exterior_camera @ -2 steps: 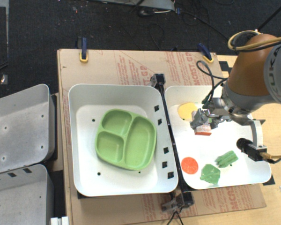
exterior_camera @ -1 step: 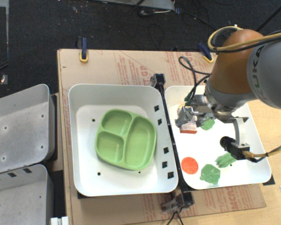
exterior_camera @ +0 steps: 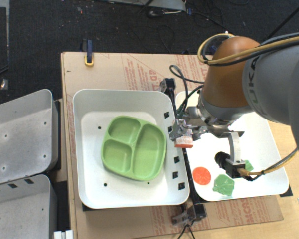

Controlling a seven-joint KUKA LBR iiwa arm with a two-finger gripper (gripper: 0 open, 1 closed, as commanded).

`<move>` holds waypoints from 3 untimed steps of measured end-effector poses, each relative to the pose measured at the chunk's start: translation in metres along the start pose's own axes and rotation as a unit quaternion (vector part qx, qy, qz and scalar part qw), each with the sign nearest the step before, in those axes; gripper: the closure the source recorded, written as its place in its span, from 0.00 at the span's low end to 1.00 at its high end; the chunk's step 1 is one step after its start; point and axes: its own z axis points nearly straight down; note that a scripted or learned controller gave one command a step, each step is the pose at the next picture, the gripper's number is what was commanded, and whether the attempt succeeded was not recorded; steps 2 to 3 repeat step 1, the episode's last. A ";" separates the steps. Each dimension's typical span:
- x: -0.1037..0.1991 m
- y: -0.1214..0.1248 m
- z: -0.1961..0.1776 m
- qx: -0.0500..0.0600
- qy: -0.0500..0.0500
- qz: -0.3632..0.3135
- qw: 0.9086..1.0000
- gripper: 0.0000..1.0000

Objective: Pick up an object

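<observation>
My gripper (exterior_camera: 183, 135) hangs over the left rim of the right bin (exterior_camera: 269, 133), close to the wall shared with the left bin. A small orange and white thing (exterior_camera: 184, 143) sits right at its tip; I cannot tell whether it is gripped. A flat orange-red disc (exterior_camera: 202, 175) lies at the front of the right bin. Beside it, to the right, lies a crumpled green object (exterior_camera: 223, 184). The arm's grey and orange wrist (exterior_camera: 229, 78) covers the back part of that bin.
A green three-compartment plate (exterior_camera: 134, 147) lies in the middle of the left bin (exterior_camera: 89, 108). Both bins rest on a cardboard sheet (exterior_camera: 129, 68). Spare white bins (exterior_camera: 20, 128) stand off the bench at the left.
</observation>
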 end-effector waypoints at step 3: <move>0.052 0.000 -0.011 -0.001 0.000 0.000 1.000 1.00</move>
